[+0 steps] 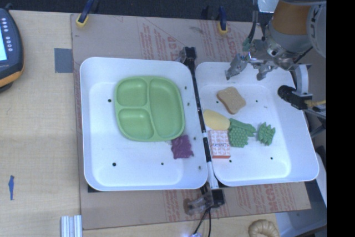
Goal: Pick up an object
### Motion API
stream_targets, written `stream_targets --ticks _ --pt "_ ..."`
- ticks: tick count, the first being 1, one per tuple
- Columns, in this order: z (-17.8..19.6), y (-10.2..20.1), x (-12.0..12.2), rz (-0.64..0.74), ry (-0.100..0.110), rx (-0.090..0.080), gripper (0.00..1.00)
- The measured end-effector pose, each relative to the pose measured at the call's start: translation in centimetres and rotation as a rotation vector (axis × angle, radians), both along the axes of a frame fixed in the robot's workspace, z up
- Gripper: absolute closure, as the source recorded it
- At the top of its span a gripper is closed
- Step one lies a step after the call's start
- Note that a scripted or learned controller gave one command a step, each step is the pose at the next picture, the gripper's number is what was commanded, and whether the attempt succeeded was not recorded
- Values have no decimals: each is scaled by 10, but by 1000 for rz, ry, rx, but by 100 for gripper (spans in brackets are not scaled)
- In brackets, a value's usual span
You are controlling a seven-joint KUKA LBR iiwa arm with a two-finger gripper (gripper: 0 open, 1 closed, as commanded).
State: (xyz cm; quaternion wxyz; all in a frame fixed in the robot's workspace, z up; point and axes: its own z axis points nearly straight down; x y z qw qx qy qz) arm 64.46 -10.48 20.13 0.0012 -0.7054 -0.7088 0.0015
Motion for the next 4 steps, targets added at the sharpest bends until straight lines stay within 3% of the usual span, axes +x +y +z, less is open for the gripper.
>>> stream_targets --ticks 1,2,3,4 --pt "-92 -22 -85 -4 15 2 0" --pt "-99 -1 -112 -3 -2 -1 0" --pt "-109 -29 -39 1 -8 -2 0" --pt "-108 -19 15 1 -7 0 0"
